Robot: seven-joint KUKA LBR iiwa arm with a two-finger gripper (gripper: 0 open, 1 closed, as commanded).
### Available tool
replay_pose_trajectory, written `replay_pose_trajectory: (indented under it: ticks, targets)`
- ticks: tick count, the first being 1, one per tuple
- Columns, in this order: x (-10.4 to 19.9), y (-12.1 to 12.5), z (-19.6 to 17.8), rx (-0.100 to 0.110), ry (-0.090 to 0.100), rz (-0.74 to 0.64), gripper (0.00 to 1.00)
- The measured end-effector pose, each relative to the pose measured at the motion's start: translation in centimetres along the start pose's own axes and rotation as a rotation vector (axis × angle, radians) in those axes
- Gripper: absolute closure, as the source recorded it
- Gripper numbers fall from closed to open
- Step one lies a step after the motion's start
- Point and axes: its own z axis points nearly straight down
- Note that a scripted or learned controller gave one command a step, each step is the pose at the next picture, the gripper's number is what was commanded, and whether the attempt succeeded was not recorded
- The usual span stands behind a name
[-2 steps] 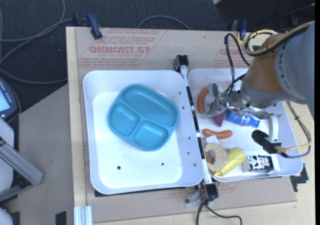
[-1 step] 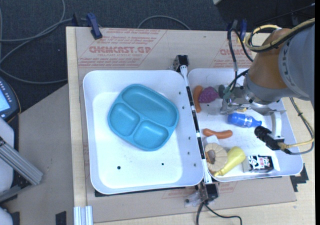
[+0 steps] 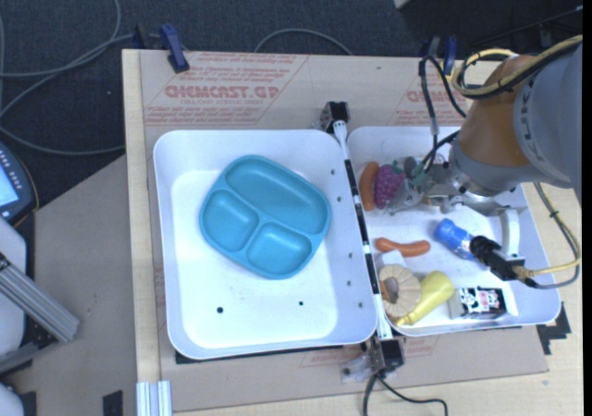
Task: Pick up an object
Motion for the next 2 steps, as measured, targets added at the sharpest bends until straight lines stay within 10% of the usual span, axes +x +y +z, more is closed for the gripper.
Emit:
replay_pose_trajectory:
  ticks: [1,2]
  targets:
    - [0.3,9.88,-1.11,0.029,0.014,-0.004,0.0]
    - [0.18,9.4,-0.18,0.006,0.009,-0.003,0.0]
